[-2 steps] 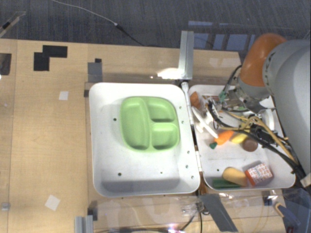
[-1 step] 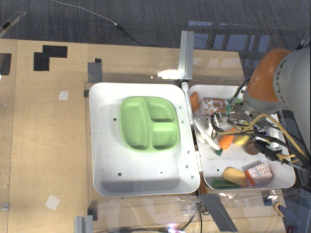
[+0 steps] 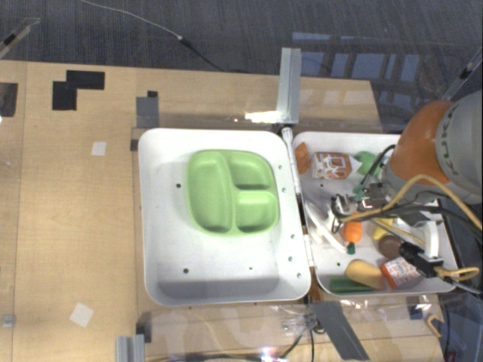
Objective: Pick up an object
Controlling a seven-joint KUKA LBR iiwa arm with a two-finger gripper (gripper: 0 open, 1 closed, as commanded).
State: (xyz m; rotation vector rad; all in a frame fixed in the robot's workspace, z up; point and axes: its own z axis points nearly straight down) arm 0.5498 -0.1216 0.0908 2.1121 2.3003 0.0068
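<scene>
A pale wooden bench [image 3: 68,217] with black markings [image 3: 75,87] sits against dark grey carpet [image 3: 226,13]

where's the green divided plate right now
The green divided plate lies in the left white bin, toward its upper middle, near the wall shared with the right bin where the pincer is working.

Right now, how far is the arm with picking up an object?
Done: the end effector is down in the right bin, among the small items near the orange piece. In hand: nothing that I can see lifted; whether it grips anything is unclear. Left: a grasp and lift. The green tray lies in the left bin.
</scene>
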